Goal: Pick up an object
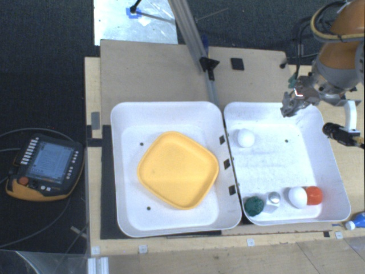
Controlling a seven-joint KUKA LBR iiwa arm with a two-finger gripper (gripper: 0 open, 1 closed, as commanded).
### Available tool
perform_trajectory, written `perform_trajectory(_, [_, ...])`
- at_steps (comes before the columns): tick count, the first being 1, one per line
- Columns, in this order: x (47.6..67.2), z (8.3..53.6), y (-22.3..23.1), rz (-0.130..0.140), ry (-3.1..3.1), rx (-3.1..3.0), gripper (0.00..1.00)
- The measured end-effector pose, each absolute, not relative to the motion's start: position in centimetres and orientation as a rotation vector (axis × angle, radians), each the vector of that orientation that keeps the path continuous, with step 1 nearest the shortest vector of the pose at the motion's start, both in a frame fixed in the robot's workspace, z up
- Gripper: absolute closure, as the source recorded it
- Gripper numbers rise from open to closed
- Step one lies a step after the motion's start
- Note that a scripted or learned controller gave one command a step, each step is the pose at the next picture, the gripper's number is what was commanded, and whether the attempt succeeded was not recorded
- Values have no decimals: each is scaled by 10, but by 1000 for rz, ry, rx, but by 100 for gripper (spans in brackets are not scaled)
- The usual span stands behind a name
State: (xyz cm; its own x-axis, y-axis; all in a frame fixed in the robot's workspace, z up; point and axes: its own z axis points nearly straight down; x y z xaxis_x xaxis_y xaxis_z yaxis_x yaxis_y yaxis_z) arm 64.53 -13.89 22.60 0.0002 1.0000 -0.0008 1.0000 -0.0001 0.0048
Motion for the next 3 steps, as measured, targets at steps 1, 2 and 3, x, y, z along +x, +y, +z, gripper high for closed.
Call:
perform_trajectory(1, [646, 254, -139, 3, 2220, 2219, 100])
perform_trajectory(2, [642, 242, -80, 2, 2227, 2216, 100])
perform_trajectory(3, [645, 250, -27, 3, 2227, 2216, 100])
